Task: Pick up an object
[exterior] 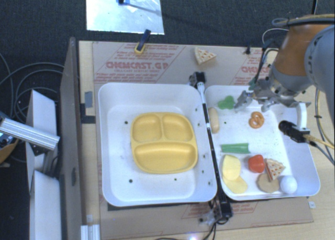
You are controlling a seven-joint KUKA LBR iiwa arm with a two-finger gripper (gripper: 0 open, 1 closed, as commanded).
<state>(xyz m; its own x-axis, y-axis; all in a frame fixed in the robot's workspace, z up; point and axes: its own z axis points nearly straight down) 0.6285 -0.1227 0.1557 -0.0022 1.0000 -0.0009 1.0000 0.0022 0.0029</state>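
Reaching in from the right, the gripper (255, 101) is hovering over the far part of the right bin (309, 173), its fingers spread and pinching nothing. It is hanging between a green piece (226, 102) to its left and a pretzel (256, 120) just nearer. A green stick (235, 148), a red piece (256, 163), yellow slices (232, 167) and a white egg (288, 184) are lying toward the near end. A yellow divided tray (163, 143) is sitting in the left bin (118, 181).
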